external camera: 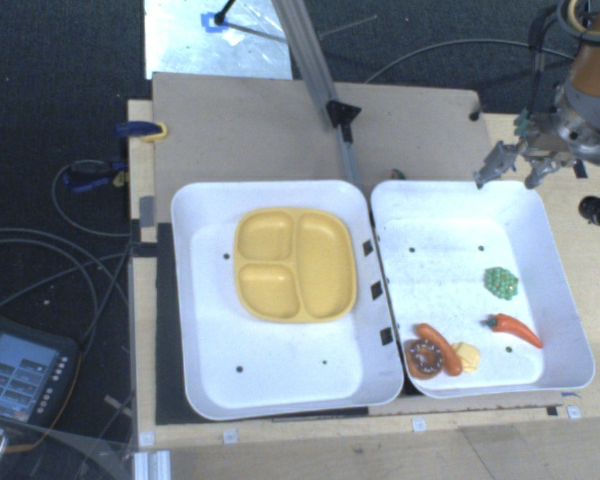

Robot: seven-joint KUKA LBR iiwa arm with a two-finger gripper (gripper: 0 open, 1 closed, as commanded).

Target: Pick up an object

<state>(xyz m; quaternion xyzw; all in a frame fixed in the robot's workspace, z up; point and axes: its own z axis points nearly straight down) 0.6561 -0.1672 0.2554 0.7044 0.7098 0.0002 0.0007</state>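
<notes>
Four small items were seen in the right bin (450, 218), all toward its near right corner: a green piece (500, 283), an orange carrot (515, 330), a sausage (436, 346) lying against a donut (422, 359), and a pale lump (468, 356) just beside them. None was held. The hand (516, 168) was found above the bin's far right rim, well apart from every item, its two fingers spread and nothing between them.

For the pick to go well, an isolated item would best be chosen; the green piece or the carrot was judged easier than the crowded sausage, donut and lump, where the fingers could be blocked by neighbours. A descent straight down with the fingers straddling the narrow axis was judged advisable.

A yellow tray (292, 265) with three compartments was set in the left bin (210, 368). Both bins were carried by a tan table (250, 128), with dark carpet, cables and a pendant (18, 366) around it.
</notes>
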